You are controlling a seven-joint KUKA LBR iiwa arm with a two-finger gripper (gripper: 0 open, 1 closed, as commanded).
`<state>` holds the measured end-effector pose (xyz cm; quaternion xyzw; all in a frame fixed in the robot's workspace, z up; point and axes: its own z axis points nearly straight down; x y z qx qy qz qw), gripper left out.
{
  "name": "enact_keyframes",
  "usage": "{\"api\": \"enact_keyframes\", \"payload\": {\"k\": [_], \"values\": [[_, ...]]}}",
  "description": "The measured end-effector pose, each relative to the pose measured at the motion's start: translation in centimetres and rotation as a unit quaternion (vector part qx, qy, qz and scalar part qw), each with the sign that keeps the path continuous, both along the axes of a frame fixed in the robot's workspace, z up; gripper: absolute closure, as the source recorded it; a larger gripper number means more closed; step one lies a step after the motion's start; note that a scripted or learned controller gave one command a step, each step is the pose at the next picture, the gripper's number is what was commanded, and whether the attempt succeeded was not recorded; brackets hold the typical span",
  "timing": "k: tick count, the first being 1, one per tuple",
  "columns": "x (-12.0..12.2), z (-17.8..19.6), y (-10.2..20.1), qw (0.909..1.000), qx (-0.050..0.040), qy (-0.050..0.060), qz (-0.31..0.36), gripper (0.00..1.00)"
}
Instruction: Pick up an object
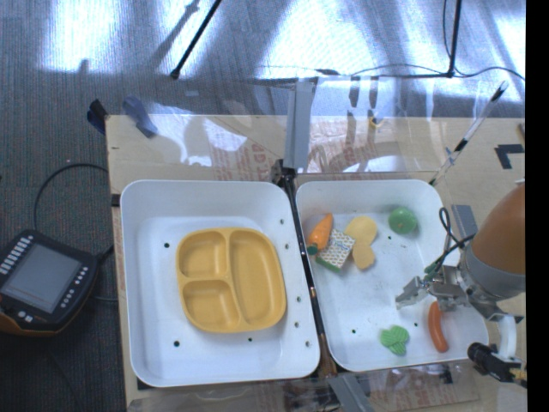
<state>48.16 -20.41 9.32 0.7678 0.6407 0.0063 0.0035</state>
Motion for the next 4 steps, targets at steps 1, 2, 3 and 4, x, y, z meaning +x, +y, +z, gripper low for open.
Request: {"api": "enact_keyframes", "payload": {"k": [1,2,3,4], "values": [[-0.1,-0.1,-0.1,0.9995,-0.0013,0.002,0.031,0.0],[-0.6,-0.7,2.4,0.9803,-0.0008,0.008,0.197,0.0],[-0.5,3.9,-0.8,0.9682,-0.0029,0.007,0.25,0.0],[-0.8,-0.9,2.8,0.9669,0.0002,0.01,0.255,0.0]]}}
